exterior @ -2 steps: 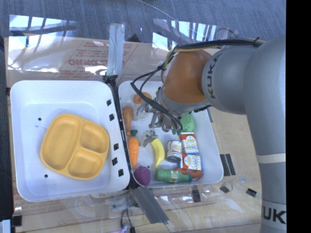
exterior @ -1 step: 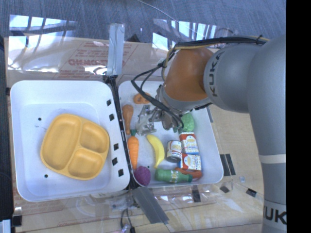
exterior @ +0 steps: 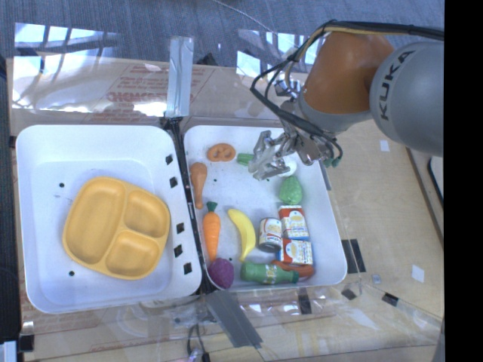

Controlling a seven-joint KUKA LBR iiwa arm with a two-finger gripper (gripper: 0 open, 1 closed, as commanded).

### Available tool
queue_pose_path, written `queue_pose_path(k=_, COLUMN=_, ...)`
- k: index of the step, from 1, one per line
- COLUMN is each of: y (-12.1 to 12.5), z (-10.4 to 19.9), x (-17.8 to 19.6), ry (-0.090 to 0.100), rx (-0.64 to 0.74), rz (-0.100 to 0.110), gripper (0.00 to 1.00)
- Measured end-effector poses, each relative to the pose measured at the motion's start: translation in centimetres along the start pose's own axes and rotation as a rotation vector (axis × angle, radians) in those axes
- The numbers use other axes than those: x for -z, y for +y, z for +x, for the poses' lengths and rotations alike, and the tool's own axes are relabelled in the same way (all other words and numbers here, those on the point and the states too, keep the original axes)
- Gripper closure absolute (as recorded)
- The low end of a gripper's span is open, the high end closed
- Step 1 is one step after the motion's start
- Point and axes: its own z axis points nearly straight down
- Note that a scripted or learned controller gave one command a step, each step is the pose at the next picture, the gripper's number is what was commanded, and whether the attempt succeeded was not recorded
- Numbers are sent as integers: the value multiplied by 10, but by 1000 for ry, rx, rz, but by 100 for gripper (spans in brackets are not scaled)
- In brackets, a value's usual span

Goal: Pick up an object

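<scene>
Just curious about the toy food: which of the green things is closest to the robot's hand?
The pale green vegetable, just below the gripper. The green bottle lies far off, on its side at the bin's near edge.

The gripper (exterior: 266, 162) hangs over the right bin (exterior: 326, 202)'s upper part. A green item (exterior: 245, 157) lies just left of it, a green pepper (exterior: 291, 189) just below-right, the banana (exterior: 242, 232) farther below.

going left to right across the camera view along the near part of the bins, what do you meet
yellow divided tray → carrot → banana → small can → juice carton
</scene>
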Motion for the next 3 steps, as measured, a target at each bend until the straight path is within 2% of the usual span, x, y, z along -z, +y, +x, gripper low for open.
queue_pose_path(k=1, y=36, z=-46, x=8, ry=2, rx=-51, rz=-3, gripper=100)
queue_pose_path(k=2, y=-12, z=2, x=-10, ry=6, rx=312, rz=-5, gripper=100)
queue_pose_path(k=3, y=16, z=-40, x=-18, ry=2, rx=205, rz=-4, gripper=100)
